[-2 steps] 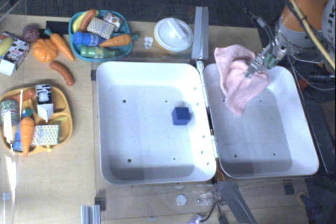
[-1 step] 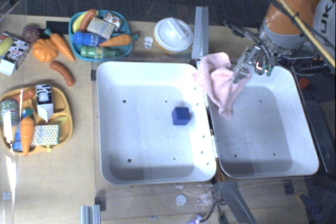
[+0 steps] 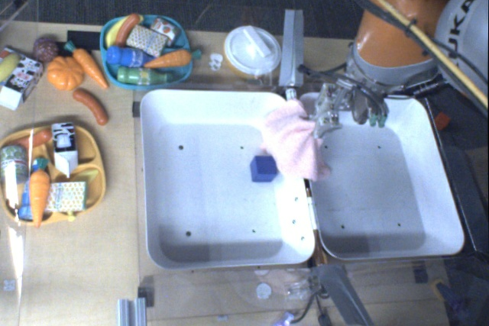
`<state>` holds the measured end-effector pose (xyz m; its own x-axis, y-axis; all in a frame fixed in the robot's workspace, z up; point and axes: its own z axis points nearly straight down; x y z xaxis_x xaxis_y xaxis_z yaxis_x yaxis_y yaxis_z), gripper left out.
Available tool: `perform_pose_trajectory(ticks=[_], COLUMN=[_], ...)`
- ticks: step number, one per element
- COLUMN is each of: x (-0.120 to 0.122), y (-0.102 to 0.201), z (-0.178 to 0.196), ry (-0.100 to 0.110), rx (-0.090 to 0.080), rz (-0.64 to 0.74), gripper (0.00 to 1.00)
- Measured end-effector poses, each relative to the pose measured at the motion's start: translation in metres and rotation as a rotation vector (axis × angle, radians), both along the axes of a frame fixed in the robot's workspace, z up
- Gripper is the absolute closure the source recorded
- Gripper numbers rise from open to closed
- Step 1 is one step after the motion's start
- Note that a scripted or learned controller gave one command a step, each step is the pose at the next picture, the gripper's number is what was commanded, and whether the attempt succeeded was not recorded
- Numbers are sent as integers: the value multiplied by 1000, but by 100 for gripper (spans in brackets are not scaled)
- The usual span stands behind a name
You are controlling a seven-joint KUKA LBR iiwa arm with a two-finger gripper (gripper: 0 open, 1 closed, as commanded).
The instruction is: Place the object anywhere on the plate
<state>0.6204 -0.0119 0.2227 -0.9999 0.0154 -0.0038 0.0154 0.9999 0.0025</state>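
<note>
A pink cloth (image 3: pixel 293 146) hangs over the seam between the two white bins, its upper right corner pinched in my gripper (image 3: pixel 324 117). The gripper is shut on that corner, above the back left corner of the right bin (image 3: pixel 397 225). The rest of the cloth droops down and to the left over the right edge of the left bin (image 3: pixel 191 233). A small blue cube (image 3: pixel 263 168) lies on the left bin's floor, just left of the cloth. A round white plate-like dish (image 3: pixel 253 50) stands on the bench behind the left bin.
A blue bowl of toy food (image 3: pixel 147 51) stands at the back left. A yellow tray of toy food (image 3: pixel 52 173) lies at the far left. Loose toy vegetables (image 3: pixel 76 72) lie between them. A grey post (image 3: pixel 290 50) rises behind the bins' seam.
</note>
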Motion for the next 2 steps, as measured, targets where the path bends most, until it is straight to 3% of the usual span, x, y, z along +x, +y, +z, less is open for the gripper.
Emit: perform_pose_trajectory(ticks=[2], x=[-48], y=[97], z=[-10], ry=[0], rx=[0], rz=[17], gripper=[100])
